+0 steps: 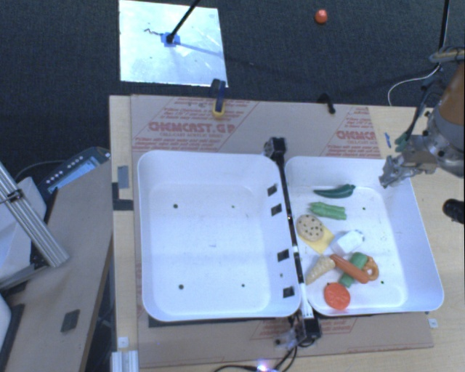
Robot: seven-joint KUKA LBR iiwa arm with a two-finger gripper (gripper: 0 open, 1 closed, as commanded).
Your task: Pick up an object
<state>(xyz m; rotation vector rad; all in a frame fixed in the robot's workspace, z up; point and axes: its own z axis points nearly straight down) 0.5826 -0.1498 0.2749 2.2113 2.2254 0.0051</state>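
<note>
Camera view, items listed for you from the near edge of the worktop (123, 240) to the far one.

1. Right bin (421, 247), near corner: red tomato-like round (336, 296), lying flat.
2. Just beyond it: orange carrot (349, 268) with a green block (359, 259) at its far side, and a cream cone-shaped piece (319, 270) to their left, close to the divider.
3. Mid-bin: white block (349, 240); a speckled cookie (310, 227) resting on a yellow wedge (322, 238).
4. Farther back: a green pea pod (328, 211), then a dark green pepper (335, 192) nearest the far wall (all these toys are loose, none lifted).
5. Left bin (211, 232): white floor with small dark dots.
6. Hand (390, 176), at the right bin's far right rim, well apart from the toys; you will find nothing between its fingers, and whether they are spread or closed I cannot tell.
7. Far edge of the worktop: a yellow-and-blue clamp (218, 98).
8. Beyond it, on the dark floor: a shiny sheet (171, 43) and a small orange ball (321, 15).
</note>
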